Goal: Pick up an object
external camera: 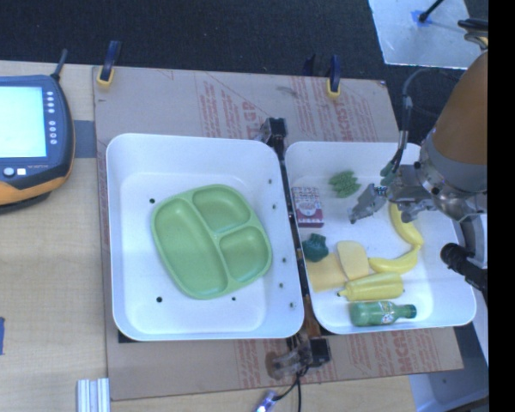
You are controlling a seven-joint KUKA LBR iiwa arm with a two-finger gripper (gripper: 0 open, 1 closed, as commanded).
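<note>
My gripper [384, 211] hangs over the right bin [446, 316], in its upper middle part, and it is open with nothing between its fingers. A yellow banana [403, 251] lies just below and right of it. A small green leafy piece [344, 181] sits to its left. Further left is a red and white packet [307, 205]. Toward the front lie a dark green broccoli piece [315, 247], pale yellow cheese slices [342, 266], a yellow tube-like item [373, 290] and a green bottle [382, 313].
The left bin [129, 307] holds a green divided plate [211, 240]. A teach pendant [21, 136] lies on the bench at far left. Clamps [333, 74] hold the cardboard at the back edge. The arm's body [463, 136] covers the right bin's far right corner.
</note>
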